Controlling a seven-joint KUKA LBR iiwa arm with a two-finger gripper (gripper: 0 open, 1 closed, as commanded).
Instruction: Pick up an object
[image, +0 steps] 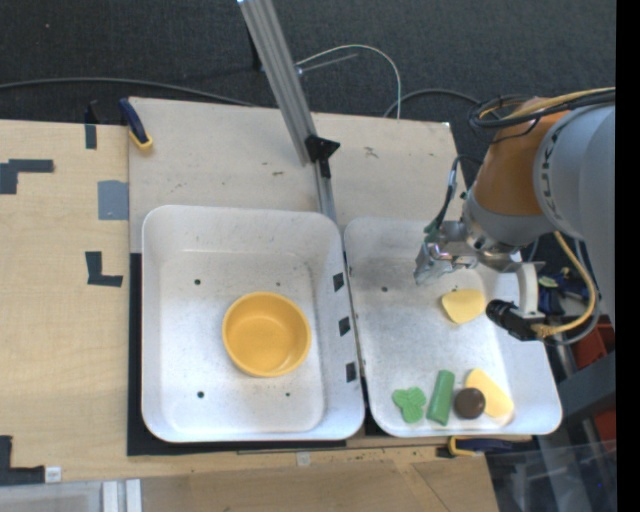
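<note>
The tool (436, 262) hangs over the upper part of the right-hand shallow white plastic bin (400, 330), carried by the grey arm with the orange band (530, 170) that enters from the right. Its short metallic fingers point down and to the left toward the bin floor. The fingers are too small and too blurred to judge, so whether they are spread or pressed together cannot be told. Nothing can be seen between them, and contact with the bin floor cannot be confirmed.

Nearest to the tool, just below and to its right, a flat pale-yellow rounded piece (463, 306) lies on the bin floor, apart from the fingertips.

Further below the tool, along the near edge of the same bin, four items lie in a row: a green leaf-shaped piece (408, 403), a green cylindrical stick (441, 396) beside it, a dark brown round piece (469, 402), and a yellow rounded piece (493, 397) that the brown one touches.

To the left of the tool, across the divide between the bins, the left-hand shallow white plastic bin (180, 260) holds an upright yellow round bowl (266, 333) near its centre.

Both bins rest on the desk (60, 300), a light wooden surface that extends far to the left of the tool.
</note>
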